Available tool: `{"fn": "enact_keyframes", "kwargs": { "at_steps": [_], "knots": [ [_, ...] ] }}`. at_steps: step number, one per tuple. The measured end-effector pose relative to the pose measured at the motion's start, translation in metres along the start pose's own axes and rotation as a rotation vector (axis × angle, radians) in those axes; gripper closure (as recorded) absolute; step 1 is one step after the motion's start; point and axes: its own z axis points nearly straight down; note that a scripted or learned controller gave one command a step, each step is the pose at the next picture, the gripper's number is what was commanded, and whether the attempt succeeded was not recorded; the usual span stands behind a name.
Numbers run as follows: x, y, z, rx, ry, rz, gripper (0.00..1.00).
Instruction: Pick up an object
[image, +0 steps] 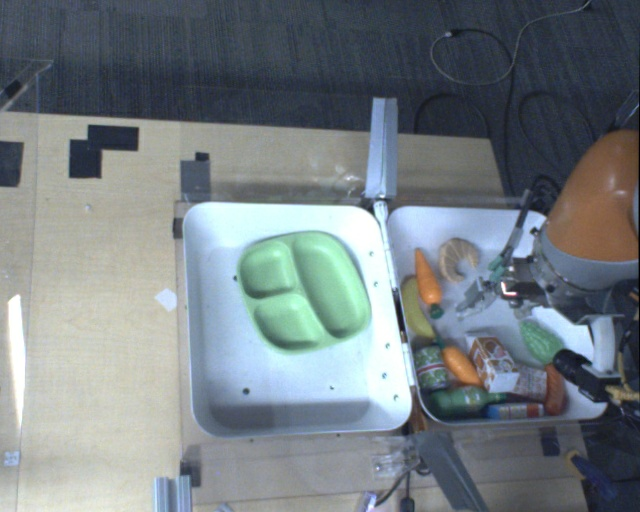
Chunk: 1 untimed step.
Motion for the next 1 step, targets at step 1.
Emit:
{"fn": "enact_keyframes", "kwargs": {
  "at_steps": [1],
  "knots": [
    [-0.0054, 0.0208, 0.066, 0.001, 0.0, -0.023, 0.0]
  ]
}}
